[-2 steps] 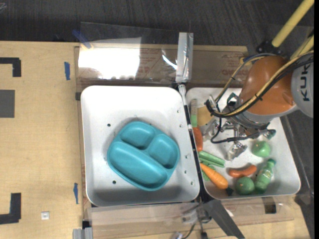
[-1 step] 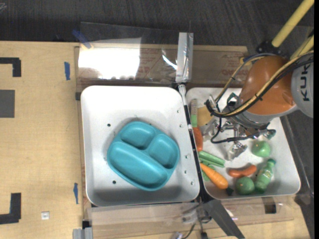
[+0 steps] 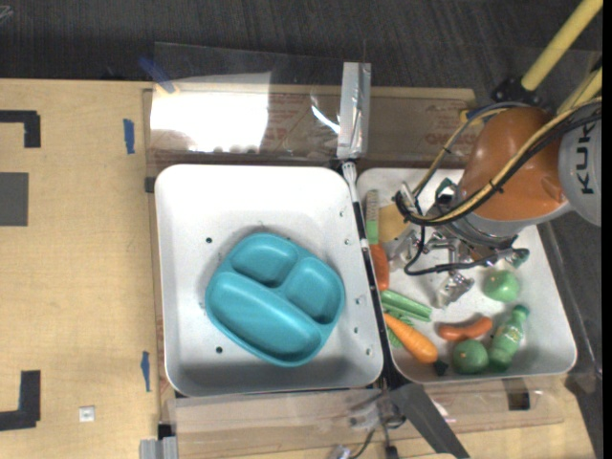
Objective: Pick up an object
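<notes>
My gripper point(image 3: 451, 277) hangs low over the middle of the right bin point(image 3: 559, 299), under the orange wrist band point(image 3: 512, 165). Toy foods lie around it: a pale green round fruit point(image 3: 500, 286) just to its right, a green pea pod point(image 3: 405, 305) to its left, and a red-orange pepper point(image 3: 465, 330) in front of it. An orange carrot point(image 3: 412, 338), a dark green round fruit point(image 3: 469, 356) and a small green bottle point(image 3: 510, 334) lie along the bin's front. The view shows nothing held between the fingers.
A blue divided plate point(image 3: 276, 296) lies in the left bin point(image 3: 182, 208). Along the right bin's left wall lie a second orange piece point(image 3: 381, 265) and a yellowish block point(image 3: 390, 224). Cables point(image 3: 449, 194) loop beside the wrist. A silver tape strip point(image 3: 354, 108) stands behind the bins.
</notes>
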